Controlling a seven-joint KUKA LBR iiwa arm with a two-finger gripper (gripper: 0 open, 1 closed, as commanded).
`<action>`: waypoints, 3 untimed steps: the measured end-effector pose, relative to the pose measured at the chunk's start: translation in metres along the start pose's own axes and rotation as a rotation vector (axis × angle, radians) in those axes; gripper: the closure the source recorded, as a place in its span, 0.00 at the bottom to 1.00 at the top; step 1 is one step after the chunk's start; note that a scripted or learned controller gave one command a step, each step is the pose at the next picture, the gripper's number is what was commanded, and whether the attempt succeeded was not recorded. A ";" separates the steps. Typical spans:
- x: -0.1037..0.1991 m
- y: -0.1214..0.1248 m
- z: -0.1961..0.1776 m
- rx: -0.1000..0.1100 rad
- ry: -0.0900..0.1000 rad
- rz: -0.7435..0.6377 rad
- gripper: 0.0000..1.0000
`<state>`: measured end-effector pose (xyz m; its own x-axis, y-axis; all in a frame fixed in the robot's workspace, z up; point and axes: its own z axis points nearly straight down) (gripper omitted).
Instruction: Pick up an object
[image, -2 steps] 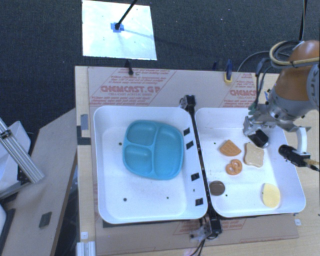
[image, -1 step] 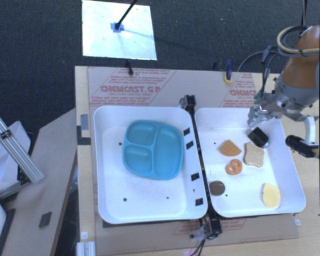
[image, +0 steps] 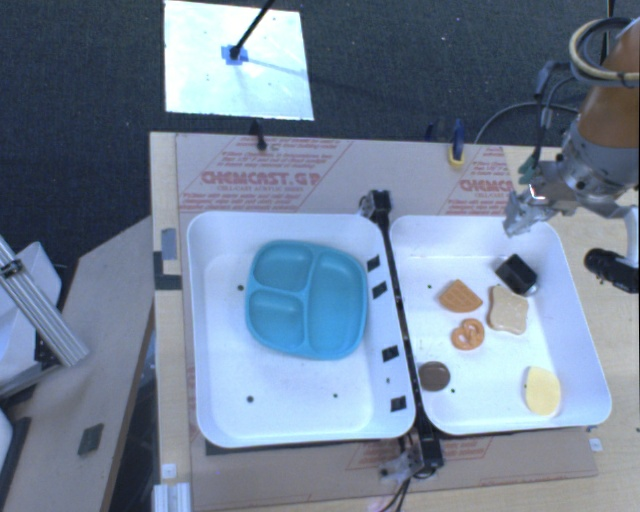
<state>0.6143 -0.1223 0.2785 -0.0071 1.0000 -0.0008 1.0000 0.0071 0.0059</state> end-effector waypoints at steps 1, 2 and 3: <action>0.048 -0.011 0.001 0.004 0.000 -0.001 1.00; 0.092 -0.023 0.006 0.006 0.002 -0.002 1.00; 0.137 -0.046 0.027 0.007 0.002 0.000 1.00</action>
